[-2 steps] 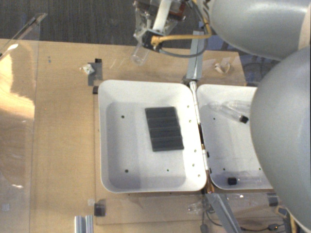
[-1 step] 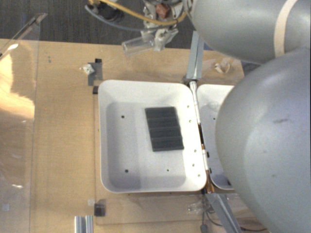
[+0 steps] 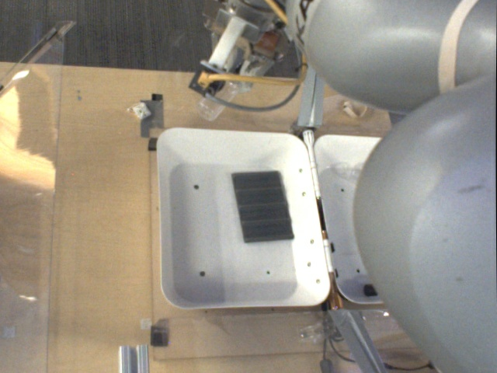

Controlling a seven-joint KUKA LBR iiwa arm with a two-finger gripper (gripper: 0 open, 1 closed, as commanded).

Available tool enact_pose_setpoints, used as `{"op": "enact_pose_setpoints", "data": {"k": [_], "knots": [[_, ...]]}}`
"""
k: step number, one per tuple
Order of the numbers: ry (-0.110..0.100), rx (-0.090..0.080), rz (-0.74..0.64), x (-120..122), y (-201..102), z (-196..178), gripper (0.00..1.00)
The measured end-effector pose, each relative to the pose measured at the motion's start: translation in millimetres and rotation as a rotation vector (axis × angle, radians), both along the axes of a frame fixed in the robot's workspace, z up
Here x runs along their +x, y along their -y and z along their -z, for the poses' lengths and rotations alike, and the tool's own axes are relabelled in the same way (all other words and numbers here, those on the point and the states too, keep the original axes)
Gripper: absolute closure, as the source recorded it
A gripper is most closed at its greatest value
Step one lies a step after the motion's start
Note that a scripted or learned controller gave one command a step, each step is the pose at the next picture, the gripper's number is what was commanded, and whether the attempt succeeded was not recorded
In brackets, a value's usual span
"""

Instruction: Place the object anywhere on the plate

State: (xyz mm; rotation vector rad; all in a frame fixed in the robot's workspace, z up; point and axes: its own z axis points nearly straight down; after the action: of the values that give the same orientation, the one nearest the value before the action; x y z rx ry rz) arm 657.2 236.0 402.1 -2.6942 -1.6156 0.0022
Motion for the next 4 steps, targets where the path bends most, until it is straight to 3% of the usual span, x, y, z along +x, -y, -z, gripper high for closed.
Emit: {"op": "enact_pose_setpoints", "data": {"k": [1, 2, 3, 4], "knots": [[0.001, 0.001, 0.501, 11.3, 2.7, -32.6, 1.0], [-0.001, -0.001, 0.249, 2.7, -0.2, -31.1, 1.0], [0.001, 0.002, 0.721, -5.6, 41.6, -32.9, 1.0], [0.001, 0.001, 0.877, 0.2, 96.9, -32.7, 1.0]]}}
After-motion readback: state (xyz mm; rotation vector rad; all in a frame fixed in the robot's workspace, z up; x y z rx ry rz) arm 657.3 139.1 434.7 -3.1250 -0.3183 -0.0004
